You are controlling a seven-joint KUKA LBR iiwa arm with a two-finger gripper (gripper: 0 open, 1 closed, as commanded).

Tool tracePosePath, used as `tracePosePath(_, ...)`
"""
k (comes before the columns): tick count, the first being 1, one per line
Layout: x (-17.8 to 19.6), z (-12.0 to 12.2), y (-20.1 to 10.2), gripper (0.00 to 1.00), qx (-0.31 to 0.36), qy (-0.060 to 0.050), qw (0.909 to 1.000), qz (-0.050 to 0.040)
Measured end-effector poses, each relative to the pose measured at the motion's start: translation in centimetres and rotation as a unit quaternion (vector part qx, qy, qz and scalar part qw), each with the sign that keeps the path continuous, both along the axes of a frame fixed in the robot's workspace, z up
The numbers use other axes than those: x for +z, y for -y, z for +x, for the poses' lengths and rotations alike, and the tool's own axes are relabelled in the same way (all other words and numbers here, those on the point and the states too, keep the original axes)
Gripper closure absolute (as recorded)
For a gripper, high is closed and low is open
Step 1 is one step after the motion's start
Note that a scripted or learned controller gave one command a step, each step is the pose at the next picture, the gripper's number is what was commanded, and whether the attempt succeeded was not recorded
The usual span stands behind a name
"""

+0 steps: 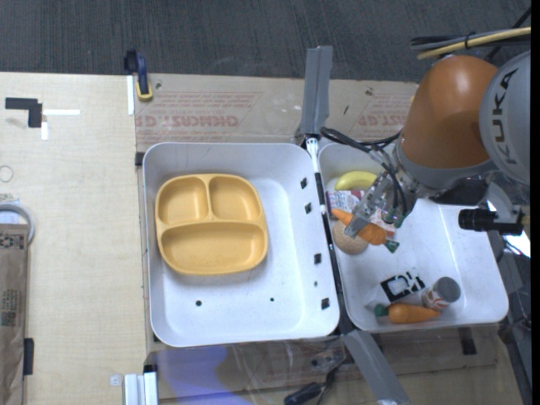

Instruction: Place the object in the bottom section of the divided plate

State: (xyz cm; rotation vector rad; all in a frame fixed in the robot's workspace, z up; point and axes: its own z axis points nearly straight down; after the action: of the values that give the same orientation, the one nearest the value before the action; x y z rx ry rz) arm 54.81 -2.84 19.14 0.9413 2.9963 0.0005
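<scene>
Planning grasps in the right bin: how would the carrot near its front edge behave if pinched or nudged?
The carrot looks tapered and rounded, so a sideways nudge would probably roll it in an arc. Its skin seems smooth, perhaps plastic, so fingers may slip toward the thin end. It lies against a small can, which might block rolling that way.

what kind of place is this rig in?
Probably a robotics lab test cell, not a kitchen. Two white bins sit on a light wooden bench, a KUKA arm's gripper hangs over toy-like food, and a yellow divided plate waits as target.
</scene>
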Motion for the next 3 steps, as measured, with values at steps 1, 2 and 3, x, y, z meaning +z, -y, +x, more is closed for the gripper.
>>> tracePosePath(1,6.2,6.3,-7.9,1.00,0.027,0.001,0.9996,-0.0003)
tracePosePath(2,18.2,7.3,-3.1,1.00,0.037,0.000,0.9993,-0.0006)
tracePosePath(3,18.7,1.5,-10.7,1.00,-0.002,-0.001,1.0000,-0.0005)
